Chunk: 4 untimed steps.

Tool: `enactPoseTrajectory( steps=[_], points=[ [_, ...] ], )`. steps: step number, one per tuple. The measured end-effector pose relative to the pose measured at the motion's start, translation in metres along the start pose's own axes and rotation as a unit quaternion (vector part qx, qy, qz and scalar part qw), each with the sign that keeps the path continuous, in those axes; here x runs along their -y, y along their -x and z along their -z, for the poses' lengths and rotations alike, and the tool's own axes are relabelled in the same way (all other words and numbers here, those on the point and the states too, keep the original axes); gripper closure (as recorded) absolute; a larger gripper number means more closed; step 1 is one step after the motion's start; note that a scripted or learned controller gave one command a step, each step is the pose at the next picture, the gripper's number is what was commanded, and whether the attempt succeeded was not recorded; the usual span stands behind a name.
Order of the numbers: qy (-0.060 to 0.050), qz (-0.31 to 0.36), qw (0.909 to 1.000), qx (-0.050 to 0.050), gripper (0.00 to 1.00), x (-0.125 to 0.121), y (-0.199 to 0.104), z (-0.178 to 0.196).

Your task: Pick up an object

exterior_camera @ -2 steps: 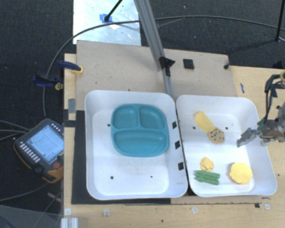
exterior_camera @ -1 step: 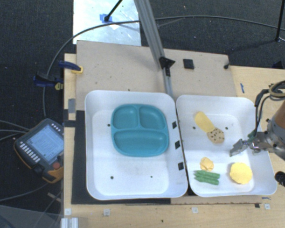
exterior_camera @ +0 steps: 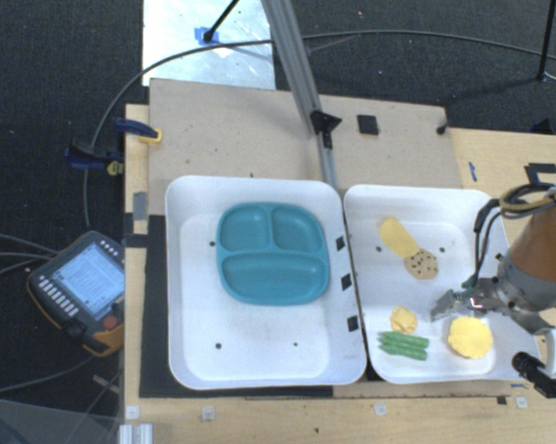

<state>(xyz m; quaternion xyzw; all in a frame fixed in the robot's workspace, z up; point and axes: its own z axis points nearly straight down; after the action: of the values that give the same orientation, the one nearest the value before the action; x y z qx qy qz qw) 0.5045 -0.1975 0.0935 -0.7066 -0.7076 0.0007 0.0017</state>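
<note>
The gripper (exterior_camera: 457, 305) hangs in the right bin (exterior_camera: 443, 202), its jaws unreadable, beside the yellow disc (exterior_camera: 471, 338); a descent could glance off the disc's edge.

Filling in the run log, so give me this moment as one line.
arm: over right bin | gripper: beside yellow round piece, nothing seen held | left bin: teal divided plate

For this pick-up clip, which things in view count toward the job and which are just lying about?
Job:
- tool
- yellow round piece
- green beans
- small yellow chunk
- cookie
- yellow oval piece
- right bin

Lying about:
- teal divided plate
- left bin
- handheld pendant
</note>
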Motion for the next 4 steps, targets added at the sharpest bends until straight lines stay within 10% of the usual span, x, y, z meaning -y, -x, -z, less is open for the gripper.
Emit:
enactPoseTrajectory(
  steps=[1, 4],
  points=[
    [0.003, 0.0, 1.0, 0.001, 1.0, -0.002, 0.001, 0.014],
    [0.006, 0.002, 1.0, 0.002, 1.0, -0.003, -0.001, 0.178]
  ],
)
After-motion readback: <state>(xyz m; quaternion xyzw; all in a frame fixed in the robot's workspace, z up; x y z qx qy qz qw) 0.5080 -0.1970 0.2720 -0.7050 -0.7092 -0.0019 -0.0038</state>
